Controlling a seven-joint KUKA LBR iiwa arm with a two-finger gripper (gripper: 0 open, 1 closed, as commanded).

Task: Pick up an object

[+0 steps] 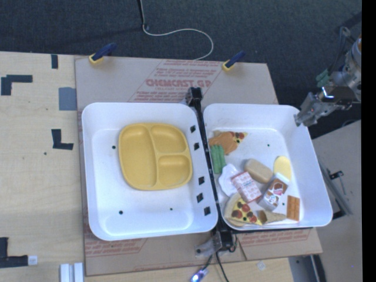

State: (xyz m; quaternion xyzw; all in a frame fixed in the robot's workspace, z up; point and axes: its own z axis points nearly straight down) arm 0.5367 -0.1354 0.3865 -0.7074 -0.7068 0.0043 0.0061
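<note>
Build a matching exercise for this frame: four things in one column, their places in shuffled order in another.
Things:
1. yellow divided plate
2. pizza slice
3. gripper
4. green piece

Places:
A. near front edge of right bin
B. beside the divider, right bin
C. in left bin
D. above right bin's far right corner

Pairs: 1-C, 2-A, 3-D, 4-B

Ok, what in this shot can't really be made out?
- The hand, camera view: small and blurred by the right bin's far corner, so its state is unreadable.
- The arm: cut off by the frame's right edge.
- The printing on the small packets: too small to read.
- The pizza slice: partly covered by neighbouring toys.
- The cardboard's red lettering: blurred.
</note>
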